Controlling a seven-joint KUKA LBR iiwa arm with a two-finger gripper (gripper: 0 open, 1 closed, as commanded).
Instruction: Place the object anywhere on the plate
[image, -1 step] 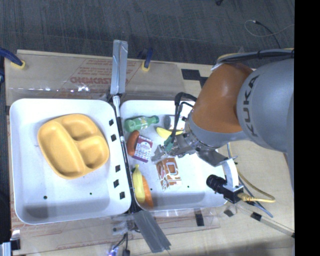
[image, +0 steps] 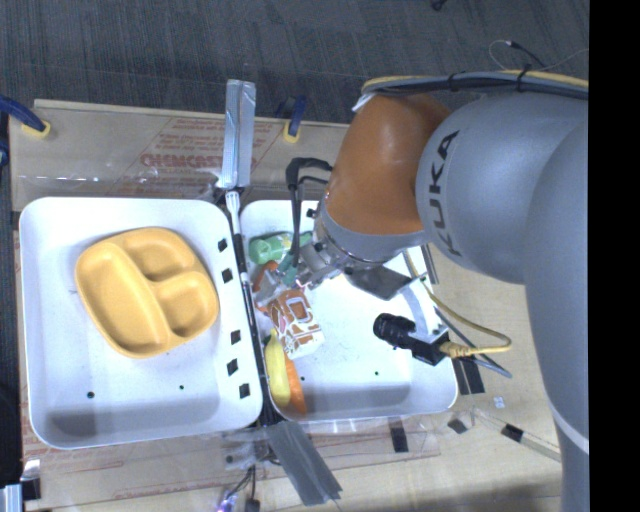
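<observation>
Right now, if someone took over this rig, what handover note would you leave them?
Gripper: low over the right bin's left side, among the objects; no confirmed grasp.
Objects: green item, red-and-white patterned packet and yellow-orange piece all lie in the right bin.
Yellow divided plate: in the left bin, nothing on it.
Done: nothing placed.
Left: grasp an object, carry it across, set it on the plate.

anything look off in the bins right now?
Mostly tidy. The objects in the right bin are bunched against its left wall: a green item, a patterned packet lying askew, and a yellow-orange item. The yellow plate sits tilted in the left bin.
</observation>
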